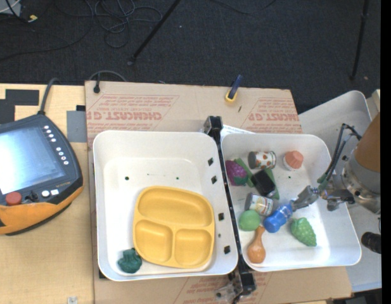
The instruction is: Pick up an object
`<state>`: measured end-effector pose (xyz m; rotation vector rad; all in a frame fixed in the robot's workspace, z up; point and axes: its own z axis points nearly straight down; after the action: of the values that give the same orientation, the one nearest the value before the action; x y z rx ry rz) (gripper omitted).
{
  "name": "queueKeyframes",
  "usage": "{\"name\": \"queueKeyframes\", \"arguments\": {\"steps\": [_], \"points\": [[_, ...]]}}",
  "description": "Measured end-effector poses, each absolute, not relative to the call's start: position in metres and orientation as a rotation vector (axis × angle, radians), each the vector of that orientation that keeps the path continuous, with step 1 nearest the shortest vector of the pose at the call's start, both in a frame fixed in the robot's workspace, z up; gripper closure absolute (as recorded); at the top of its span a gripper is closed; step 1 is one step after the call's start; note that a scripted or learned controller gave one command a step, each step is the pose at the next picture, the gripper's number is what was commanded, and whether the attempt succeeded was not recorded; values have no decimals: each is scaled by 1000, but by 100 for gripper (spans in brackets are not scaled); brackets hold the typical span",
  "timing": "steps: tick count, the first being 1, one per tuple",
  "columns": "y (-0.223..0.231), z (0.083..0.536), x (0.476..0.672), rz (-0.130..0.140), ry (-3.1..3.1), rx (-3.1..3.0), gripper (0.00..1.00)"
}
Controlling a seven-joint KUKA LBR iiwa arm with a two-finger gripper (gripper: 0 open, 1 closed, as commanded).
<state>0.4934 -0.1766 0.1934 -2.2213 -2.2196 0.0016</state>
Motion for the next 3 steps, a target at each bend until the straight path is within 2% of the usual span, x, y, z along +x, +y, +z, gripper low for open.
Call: {"name": "queueKeyframes", "arguments": {"steps": [1, 2, 3], "points": [[-178, 203, 493, 2, -2217, -2221, 100], [-214, 243, 491, 0, -2222, -2224, 100], [-215, 303, 475, -2, -2223, -2224, 100]]}}
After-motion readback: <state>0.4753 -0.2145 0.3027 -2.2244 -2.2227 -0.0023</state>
